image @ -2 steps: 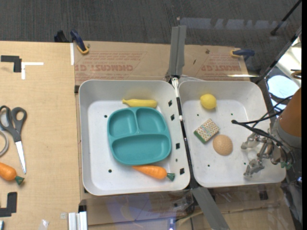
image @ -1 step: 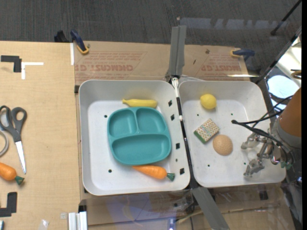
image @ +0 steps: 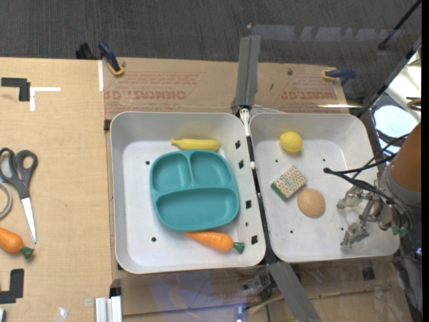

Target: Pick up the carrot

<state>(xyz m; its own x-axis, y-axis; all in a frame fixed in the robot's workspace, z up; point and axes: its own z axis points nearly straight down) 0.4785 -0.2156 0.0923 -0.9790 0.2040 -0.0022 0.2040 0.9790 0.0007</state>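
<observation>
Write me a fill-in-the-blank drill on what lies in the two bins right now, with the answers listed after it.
1. The carrot lies in the ____ bin, just below the teal plate.
2. The banana lies above the plate and has the colour ____.
3. The sponge lies between the lemon and the ____.
4. The gripper hangs over the ____ bin.

Missing words: left; yellow; egg; right

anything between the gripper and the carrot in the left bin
Yes. The gripper is over the right bin's right side; the orange carrot lies in the left bin by the teal divided plate. The bins' adjoining walls and a tan egg-shaped object lie between.
</observation>
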